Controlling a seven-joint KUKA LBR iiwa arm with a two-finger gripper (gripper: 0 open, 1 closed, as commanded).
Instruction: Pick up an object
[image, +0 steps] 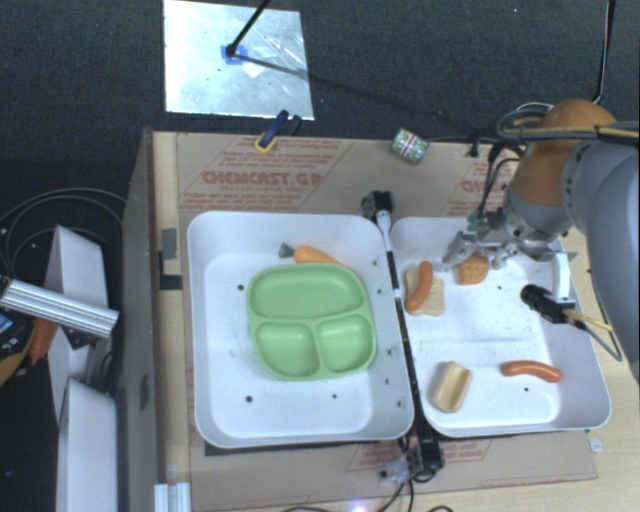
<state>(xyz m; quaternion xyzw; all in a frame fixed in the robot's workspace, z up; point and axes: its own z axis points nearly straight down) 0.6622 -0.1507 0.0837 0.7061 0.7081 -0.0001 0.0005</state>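
Here, the gripper (478, 250) hangs low over an orange food piece (472, 270) at the right bin's (580, 400) far side, its grip unclear, nothing visibly lifted.

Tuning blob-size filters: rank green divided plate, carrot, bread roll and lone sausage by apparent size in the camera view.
1. green divided plate
2. carrot, bread roll and lone sausage look alike in extent; the plate hides part of the carrot, so no ranking.

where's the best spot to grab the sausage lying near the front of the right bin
Probably across its middle, from straight above. The sausage lies flat and long, running left-right on bare floor of the right bin, so fingers closing across its narrow width have room on both sides.
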